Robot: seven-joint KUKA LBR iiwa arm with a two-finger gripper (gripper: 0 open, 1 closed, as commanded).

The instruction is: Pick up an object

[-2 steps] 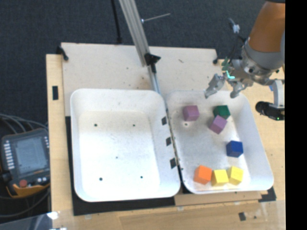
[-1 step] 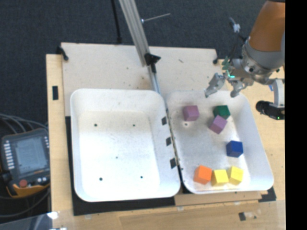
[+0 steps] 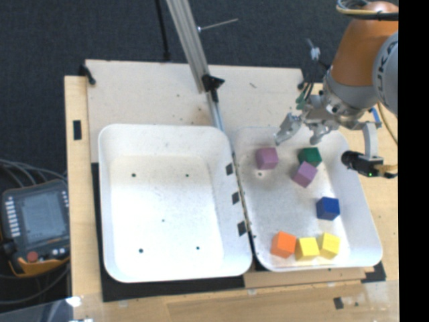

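Presently, nothing is lifted: the two-finger gripper (image 3: 303, 131) hangs over the far edge of the right-hand shallow white bin (image 3: 355, 203), its fingers spread apart with nothing between them, so the pick is judged barely begun, with the descent, the closing on a block and the lift all left to do. Contents of that bin, seven small blocks in all: two purple cubes, one (image 3: 266, 157) near the far-left corner and one (image 3: 304, 174) just inward of it; one green block (image 3: 310, 156) touching or nearly touching the second purple cube on its far side, and lying closest beneath the fingers; one blue cube (image 3: 328, 208) toward the right edge, apart from the rest; one orange cube (image 3: 283, 244) and two yellow cubes, the first (image 3: 308, 248) and the second (image 3: 330, 244), set in a row along the near edge, each just beside its neighbour. The left-hand shallow white bin (image 3: 167, 200) carries only dark specks and a few small holes. Any block would serve the task; the green one and the purple pair appear the nearest candidates.
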